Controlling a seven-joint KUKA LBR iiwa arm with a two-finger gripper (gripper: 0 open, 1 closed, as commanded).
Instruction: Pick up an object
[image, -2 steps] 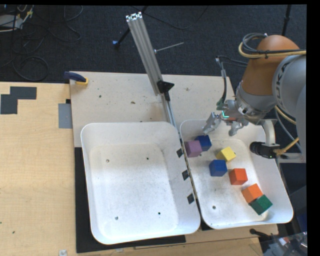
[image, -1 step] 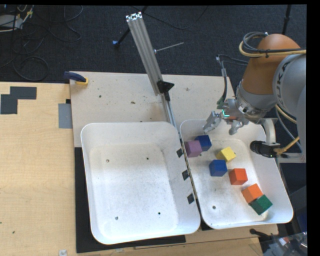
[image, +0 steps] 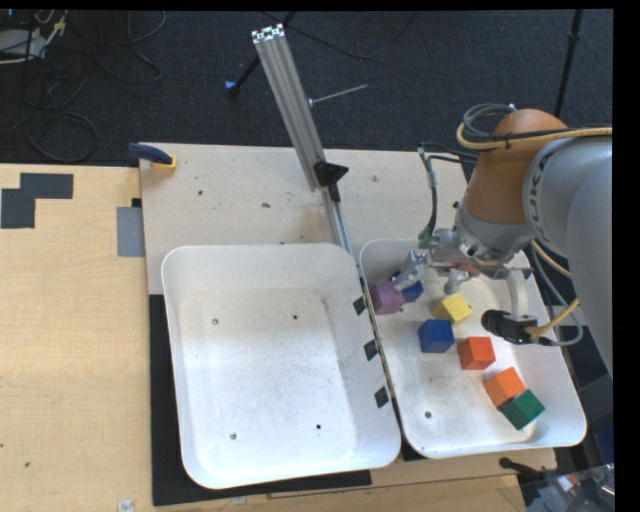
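The right bin (image: 470, 440) holds several small blocks: a purple one (image: 386, 296) against its left wall, a yellow one (image: 455, 307), a blue one (image: 436, 336), a red one (image: 476, 352), an orange one (image: 503, 384) and a green one (image: 523, 408). My gripper (image: 412, 279) hangs low at the bin's far left corner, just right of and above the purple block, close to touching it. The wrist hides how the gripper meets the block. No block is visibly lifted.
The left bin (image: 200, 290) lies beside the right one, with black clips along the shared edge. A slanted metal rail (image: 298, 110) rises behind the bins. A black cable connector (image: 505, 324) dangles over the right bin near the yellow block.
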